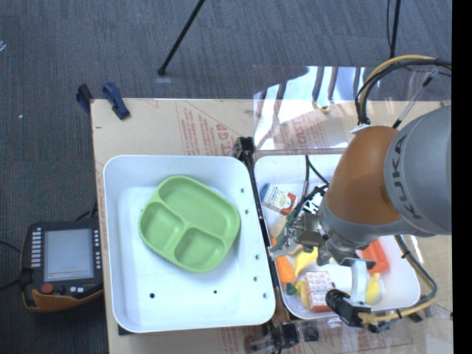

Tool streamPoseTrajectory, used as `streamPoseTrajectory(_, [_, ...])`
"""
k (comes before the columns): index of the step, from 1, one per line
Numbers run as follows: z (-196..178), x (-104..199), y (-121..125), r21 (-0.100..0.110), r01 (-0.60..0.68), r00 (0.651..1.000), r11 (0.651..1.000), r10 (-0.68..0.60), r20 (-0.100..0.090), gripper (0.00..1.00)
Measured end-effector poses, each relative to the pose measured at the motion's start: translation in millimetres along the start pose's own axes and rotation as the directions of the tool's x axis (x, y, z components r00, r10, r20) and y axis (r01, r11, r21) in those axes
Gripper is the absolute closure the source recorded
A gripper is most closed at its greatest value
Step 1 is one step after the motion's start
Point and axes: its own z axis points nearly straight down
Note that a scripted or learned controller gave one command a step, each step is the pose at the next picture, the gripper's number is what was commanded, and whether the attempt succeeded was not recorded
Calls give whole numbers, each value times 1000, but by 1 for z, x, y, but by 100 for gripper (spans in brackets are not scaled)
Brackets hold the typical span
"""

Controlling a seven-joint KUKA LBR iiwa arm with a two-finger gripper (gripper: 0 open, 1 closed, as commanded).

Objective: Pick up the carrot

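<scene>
An orange carrot (285, 268) lies in the right bin (267, 169), close to its left wall and towards the front. The gripper (289, 240) hangs just above and slightly behind the carrot, under the arm's orange band (365, 179). The wrist and cables hide much of the gripper. Nothing can be made out held in it.
Around the carrot lie a yellow piece (307, 259), a red-and-white packet (318, 289), a small carton (276, 197) and another orange item (377, 256). The left bin (122, 286) holds a green divided plate (190, 223). A teach pendant (65, 262) sits left of the bench.
</scene>
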Motion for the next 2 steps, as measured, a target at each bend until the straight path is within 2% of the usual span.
streamPoseTrajectory(2, [0, 19, -4, -4, -37, 999, 999, 37, 0, 0])
